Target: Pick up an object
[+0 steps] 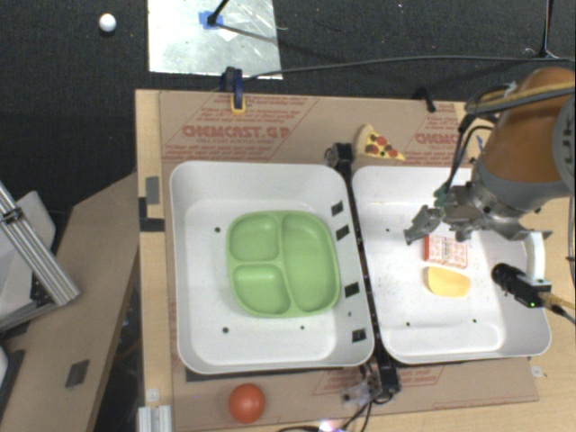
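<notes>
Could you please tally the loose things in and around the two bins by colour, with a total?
Green: 1, divided plate in the left bin
Yellow: 2, flat yellow piece in the right bin; pizza-slice toy behind the bins
Red and white: 1, small packet in the right bin
Orange-red: 1, ball in front of the bins
Total: 5

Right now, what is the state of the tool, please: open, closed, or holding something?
Tool: cannot be told; it hangs over the right bin, near the red-and-white packet.
</notes>
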Controlling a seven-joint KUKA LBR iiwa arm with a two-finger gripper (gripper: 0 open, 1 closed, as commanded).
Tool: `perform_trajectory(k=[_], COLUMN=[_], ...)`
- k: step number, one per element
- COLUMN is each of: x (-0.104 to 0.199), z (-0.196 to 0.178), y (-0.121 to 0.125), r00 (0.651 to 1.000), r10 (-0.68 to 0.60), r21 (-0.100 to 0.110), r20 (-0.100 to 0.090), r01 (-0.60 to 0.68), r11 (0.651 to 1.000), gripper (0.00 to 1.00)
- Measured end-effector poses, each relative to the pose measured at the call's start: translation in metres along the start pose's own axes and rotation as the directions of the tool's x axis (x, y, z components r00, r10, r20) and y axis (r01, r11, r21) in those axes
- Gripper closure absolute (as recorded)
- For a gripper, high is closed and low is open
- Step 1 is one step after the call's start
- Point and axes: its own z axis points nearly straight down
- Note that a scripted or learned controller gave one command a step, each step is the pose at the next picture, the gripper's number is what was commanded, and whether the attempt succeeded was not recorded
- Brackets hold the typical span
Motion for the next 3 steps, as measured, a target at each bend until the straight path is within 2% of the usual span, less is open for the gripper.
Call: perform_trajectory(k=[1,3], x=[0.000,-0.003], z=[-0.007,0.077], y=[0.003,0.000], r00=[1.000,1.000], r10=[-0.003,0.000], r21=[-0.013,-0.010], r20=[0.001,0.001], r01=[0.003,0.000], r11=[1.000,1.000], gripper=[0.00,0.00])
